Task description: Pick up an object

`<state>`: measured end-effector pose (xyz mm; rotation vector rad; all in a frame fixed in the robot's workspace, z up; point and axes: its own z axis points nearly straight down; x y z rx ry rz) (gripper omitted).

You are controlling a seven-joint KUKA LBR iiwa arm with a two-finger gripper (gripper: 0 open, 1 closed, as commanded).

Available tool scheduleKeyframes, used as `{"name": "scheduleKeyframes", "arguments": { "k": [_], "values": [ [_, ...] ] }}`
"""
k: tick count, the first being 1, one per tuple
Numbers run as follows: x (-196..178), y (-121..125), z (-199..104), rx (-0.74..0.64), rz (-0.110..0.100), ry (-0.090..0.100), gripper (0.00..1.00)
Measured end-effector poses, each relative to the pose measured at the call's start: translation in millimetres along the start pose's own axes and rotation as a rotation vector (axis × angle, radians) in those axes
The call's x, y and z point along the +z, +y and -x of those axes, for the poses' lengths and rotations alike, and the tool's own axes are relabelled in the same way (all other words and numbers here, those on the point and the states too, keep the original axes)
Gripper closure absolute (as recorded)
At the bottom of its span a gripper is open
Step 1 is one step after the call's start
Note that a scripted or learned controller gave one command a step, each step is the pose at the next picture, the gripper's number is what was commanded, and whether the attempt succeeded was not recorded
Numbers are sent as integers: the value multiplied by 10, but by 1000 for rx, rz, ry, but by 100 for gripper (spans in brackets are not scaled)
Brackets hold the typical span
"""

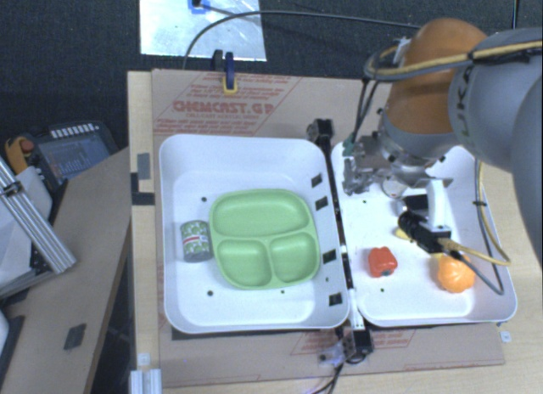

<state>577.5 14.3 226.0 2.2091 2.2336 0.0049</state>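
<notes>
In the right bin (424, 303) a small red pepper (383, 261) lies near the front left, and an orange fruit (456, 275) rests near the front right. My gripper (356, 178) hangs over the back left part of that bin, close to the divider between the bins. It is well behind the pepper and apart from both items, and I see nothing held in it. In the left bin (182, 163) a green divided plate (261, 238) lies in the middle, with a small labelled can (196, 240) standing at its left edge.
The grey arm with its orange band (433, 61) comes in from the upper right, over the back of the right bin. A cardboard sheet (254, 99) lies under both bins. Grey equipment (72, 154) and an aluminium rail (34, 222) sit left of the bench.
</notes>
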Motion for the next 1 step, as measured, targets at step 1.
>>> {"name": "scheduleKeyframes", "arguments": {
  "k": [1],
  "values": [
    [-34,-144,-607,0,0,0,100]
  ]
}}
